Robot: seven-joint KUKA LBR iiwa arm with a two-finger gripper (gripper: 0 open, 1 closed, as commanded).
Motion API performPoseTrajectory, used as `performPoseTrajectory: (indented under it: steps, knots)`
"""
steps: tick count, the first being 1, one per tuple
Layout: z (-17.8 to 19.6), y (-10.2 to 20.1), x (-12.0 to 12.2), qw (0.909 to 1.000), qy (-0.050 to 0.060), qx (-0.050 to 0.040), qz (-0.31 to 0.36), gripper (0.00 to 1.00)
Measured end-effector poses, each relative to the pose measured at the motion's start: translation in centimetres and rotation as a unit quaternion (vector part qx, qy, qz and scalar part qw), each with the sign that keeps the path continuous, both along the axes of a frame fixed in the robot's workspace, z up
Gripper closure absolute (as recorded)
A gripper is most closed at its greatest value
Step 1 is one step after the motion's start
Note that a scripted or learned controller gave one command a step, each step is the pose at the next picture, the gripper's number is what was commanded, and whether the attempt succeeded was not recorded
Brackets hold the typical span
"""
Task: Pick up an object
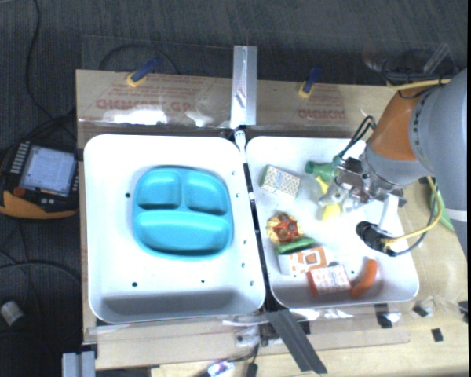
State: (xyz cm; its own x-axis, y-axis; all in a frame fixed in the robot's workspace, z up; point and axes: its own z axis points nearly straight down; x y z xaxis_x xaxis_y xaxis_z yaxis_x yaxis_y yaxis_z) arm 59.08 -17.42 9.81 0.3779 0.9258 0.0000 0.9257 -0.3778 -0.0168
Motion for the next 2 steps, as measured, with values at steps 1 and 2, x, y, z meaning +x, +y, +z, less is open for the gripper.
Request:
performPoseTrajectory:
  steps: [1,2]
  knots:
    - [10.3,1.8,2.7,0.9989,-0.004,-0.0026,0.047,1.00]
    - [15.5,-2.8,2.2,0.9987,-0.004,-0.0031,0.051,1.00]
